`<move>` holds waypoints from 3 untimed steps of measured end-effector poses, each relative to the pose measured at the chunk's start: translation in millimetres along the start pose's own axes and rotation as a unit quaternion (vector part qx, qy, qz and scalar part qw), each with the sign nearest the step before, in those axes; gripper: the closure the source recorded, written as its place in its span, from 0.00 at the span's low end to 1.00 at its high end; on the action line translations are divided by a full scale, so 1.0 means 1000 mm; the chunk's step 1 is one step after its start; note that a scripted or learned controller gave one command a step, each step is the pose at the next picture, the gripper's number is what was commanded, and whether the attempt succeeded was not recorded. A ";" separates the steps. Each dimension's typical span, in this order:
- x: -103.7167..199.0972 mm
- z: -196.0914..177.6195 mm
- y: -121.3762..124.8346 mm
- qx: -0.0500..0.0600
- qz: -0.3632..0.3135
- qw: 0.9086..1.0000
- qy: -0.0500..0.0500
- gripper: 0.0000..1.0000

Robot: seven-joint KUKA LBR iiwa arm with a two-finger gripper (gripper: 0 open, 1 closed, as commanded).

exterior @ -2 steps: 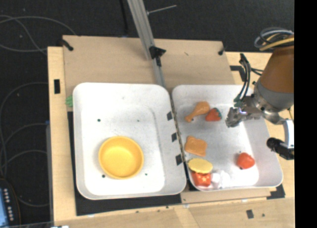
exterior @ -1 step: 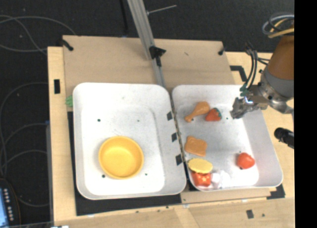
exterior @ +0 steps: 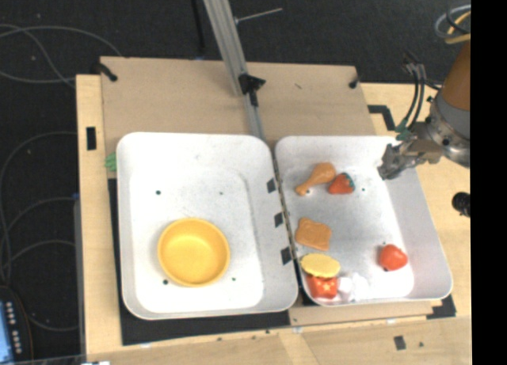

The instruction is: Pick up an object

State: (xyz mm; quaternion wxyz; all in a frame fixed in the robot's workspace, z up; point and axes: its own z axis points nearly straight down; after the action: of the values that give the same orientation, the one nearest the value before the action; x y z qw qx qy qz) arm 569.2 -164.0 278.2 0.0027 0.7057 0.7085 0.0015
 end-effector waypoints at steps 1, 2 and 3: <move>0.055 0.005 -0.012 0.002 -0.001 1.000 0.001 1.00; 0.101 0.002 -0.013 0.002 -0.001 1.000 0.001 1.00; 0.155 0.018 -0.018 0.003 -0.001 1.000 0.001 1.00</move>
State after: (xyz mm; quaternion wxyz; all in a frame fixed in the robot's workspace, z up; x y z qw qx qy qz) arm 550.2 -8.9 259.5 -0.0003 0.7047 0.7095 0.0001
